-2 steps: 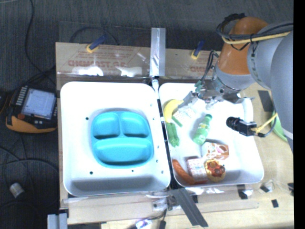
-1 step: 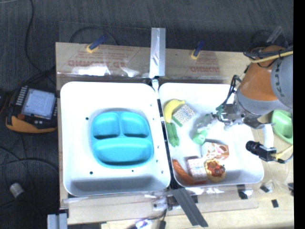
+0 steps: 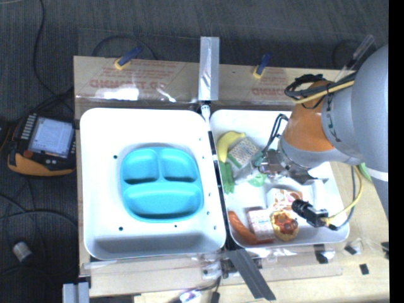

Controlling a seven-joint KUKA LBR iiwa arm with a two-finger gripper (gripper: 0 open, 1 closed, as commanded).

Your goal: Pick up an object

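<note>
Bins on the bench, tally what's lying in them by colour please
Blue: 1, the divided tray
Yellow: 1, the banana
Green: 1, the green item
Orange: 1, the carrot-like piece
Total: 4 that I can tell apart; the other items are multicoloured.

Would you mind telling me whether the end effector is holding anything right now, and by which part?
It cannot be told. The end effector is low in the right bin, near the banana and a green item; no grasp is visible.

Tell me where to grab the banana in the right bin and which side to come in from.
Grip the banana across its curved middle, coming straight down from above. It lies flat near the right bin's upper left corner, close to the wall, so a side approach looks blocked. Set the jaws across its narrow width; the packet touching its right side leaves little room.
</note>
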